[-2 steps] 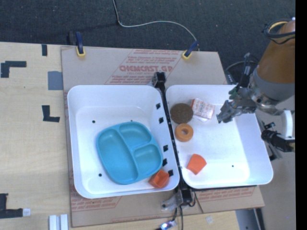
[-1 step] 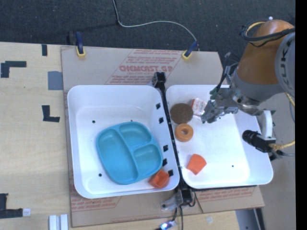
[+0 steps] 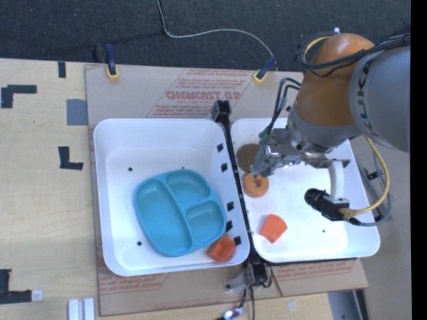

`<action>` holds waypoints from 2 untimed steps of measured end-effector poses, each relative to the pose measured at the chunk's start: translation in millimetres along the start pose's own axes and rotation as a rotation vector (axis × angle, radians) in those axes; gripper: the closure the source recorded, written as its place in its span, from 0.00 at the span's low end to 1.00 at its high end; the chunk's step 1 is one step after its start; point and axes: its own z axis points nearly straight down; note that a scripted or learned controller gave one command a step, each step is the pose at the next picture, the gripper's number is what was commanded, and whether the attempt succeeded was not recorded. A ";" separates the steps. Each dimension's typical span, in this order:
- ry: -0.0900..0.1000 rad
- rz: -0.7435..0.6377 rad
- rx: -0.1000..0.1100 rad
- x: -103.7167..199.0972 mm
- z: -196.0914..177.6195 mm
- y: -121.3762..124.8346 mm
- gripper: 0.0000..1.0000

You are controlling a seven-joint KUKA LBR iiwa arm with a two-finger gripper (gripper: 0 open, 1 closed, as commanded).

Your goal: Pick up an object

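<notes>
Here the gripper (image 3: pixel 261 169) hangs over the orange ring (image 3: pixel 255 185) by the right bin (image 3: pixel 360 245)'s left wall, prob. lining up a grab. Can't tell its state; orange block (image 3: pixel 273 227) sits nr the front edge.

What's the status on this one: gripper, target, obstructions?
Gripper low in right bin, directly over orange ring; grasp unconfirmed. Orange block sits apart, nearer the front. Divider wall close on one side.

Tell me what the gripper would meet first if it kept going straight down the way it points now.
Most likely the round orange piece in the right bin, which lies directly under the gripper. Depth is hard to judge from this slanted view.
</notes>
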 end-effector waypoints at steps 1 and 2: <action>0.000 0.000 0.000 55.1 0.3 -15.8 1.00; -0.001 0.000 -0.001 108.4 -1.2 -16.4 1.00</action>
